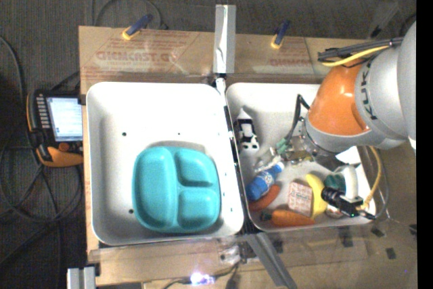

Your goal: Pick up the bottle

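Note:
The bottle (261, 182) is blue with a white label and a pale cap. It lies tilted in the right bin (270, 99), near that bin's left wall and toward the front. My gripper (287, 148) hangs under the orange wrist band, just above and to the right of the bottle's cap end. The wrist and cables hide much of the gripper. Nothing can be seen lifted out of the bin.
Around the bottle lie a carrot (292, 218), a second orange piece (270, 197), a small printed box (300, 196), a yellow banana (316, 187) and a teal-and-white item (342, 179). A black-and-white toy (247, 133) stands further back. The left bin (108, 112) holds a teal divided plate (177, 189).

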